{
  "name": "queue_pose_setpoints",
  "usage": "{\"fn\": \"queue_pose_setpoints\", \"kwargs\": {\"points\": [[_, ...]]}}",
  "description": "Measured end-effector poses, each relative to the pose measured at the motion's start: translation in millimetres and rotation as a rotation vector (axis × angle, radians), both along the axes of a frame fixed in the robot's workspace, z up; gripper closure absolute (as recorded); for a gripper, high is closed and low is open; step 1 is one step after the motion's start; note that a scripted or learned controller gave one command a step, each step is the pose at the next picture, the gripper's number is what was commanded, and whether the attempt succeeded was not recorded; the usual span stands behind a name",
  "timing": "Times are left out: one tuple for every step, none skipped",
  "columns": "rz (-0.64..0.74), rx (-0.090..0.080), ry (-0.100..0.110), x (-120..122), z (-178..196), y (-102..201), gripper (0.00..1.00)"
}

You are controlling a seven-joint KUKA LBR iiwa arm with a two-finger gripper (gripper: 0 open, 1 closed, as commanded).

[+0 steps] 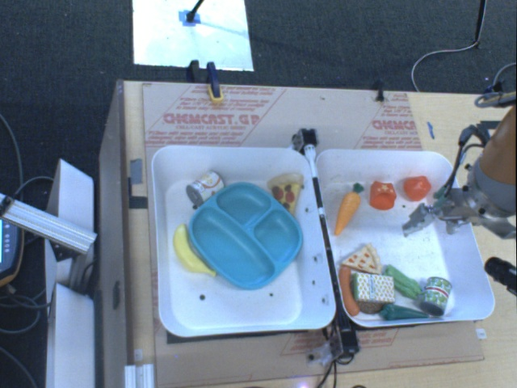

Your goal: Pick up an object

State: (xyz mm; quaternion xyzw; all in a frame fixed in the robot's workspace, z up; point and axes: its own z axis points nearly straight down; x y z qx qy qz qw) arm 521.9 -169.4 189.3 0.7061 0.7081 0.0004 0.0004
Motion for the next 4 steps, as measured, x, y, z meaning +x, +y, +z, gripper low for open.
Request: {"fn": "queue_pose_setpoints", "kwargs": {"points": [[0.001, 0.001, 0.001, 55, -71, 53, 0.00], [0.003, 0.000, 0.026, 101, -101, 74, 0.00], [-0.007, 0.002, 0.016, 141, -99, 70, 0.00], [-0.003, 0.000, 0.009, 144, -83, 69, 1.00]]}}
